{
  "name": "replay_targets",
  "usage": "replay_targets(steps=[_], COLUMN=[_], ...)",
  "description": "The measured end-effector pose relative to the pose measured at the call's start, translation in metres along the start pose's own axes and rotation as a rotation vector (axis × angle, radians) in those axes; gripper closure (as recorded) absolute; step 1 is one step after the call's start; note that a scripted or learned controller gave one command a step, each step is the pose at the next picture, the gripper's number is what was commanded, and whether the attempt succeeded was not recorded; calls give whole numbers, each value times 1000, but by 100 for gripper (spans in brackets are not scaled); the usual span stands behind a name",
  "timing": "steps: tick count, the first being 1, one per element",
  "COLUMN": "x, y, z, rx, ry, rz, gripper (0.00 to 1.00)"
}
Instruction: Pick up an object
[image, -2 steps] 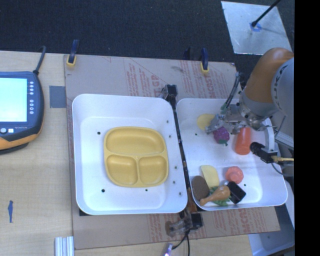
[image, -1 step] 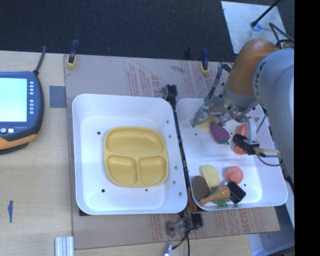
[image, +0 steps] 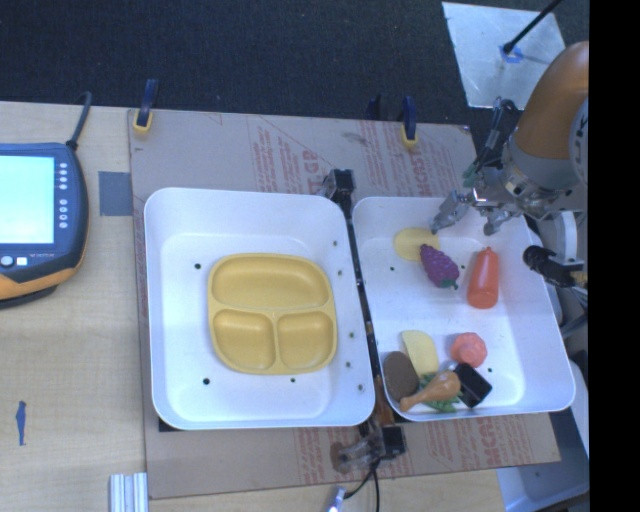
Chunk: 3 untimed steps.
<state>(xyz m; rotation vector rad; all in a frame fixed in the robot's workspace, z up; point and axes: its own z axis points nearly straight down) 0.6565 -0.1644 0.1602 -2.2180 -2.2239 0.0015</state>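
Note:
The right bin (image: 540, 330) holds several toy foods. At its back lie a pale yellow disc (image: 410, 243), a purple grape bunch (image: 439, 266) and an orange-red bottle-shaped piece (image: 483, 278). At its front are a yellow slice (image: 420, 350), a red tomato (image: 468, 349), a brown piece (image: 401, 375), a drumstick (image: 432, 392) and a black block (image: 472, 385). My gripper (image: 466, 220) hangs over the bin's back edge, just above the grapes and the bottle. It is open, fingers spread, with nothing between them.
The left bin (image: 170, 300) holds a yellow divided plate (image: 272, 312). A teach pendant (image: 35, 220) lies at the far left of the bench. Clamps (image: 408, 120) stand along the cardboard's back edge, and a black bracket (image: 342, 184) sits between the bins.

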Motion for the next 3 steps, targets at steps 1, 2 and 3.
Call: replay_targets(steps=[1, 2, 3], x=[18, 17, 88], y=[-32, -31, -31], z=[69, 58, -32], rx=[4, 4, 1], ry=[0, -1, 1], rz=[0, -2, -2], gripper=[0, 100, 100])
